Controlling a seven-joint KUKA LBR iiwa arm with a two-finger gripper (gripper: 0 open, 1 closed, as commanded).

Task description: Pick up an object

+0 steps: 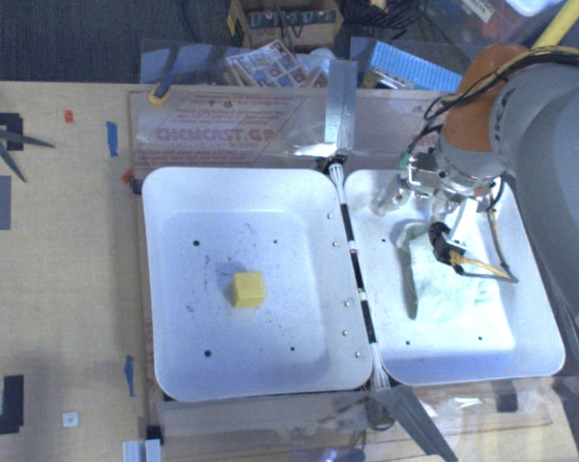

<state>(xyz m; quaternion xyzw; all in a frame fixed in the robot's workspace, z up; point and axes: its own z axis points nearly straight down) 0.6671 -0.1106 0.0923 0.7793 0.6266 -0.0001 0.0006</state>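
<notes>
The bench (59,287) has a pale wooden surface, smooth and light brown, with some small blue tape pieces on it. Two shallow white bins stand on it side by side, touching along their inner edges. Both are of thin, slightly shiny plastic with rounded corners and a flat sunken floor.

In the left bin (174,200) lies a small yellow block (249,290). It looks like a cube with soft, matte faces, maybe foam, and it rests near the middle of the bin floor, well apart from all walls. Around it the white floor has grey scuff marks and some small dark dots.

The arm (530,114) comes in from the right side. Its body is grey and rounded, and the orange band (482,99) above the wrist is smooth and glossy. Thin cables run along the wrist.

The end effector (413,268) hangs over the right bin (530,354), in its upper half, far from the yellow block. A long, narrow grey finger (408,277) reaches downward toward the bin floor; it looks like metal and is slightly curved. Beside it there is a dark part with a yellowish tip. Whether the fingers are spread or pressed together, I cannot tell from this angle, and I see nothing between them.

Behind the bins lies a clear plastic sheet (232,128) with faded red letters.
</notes>
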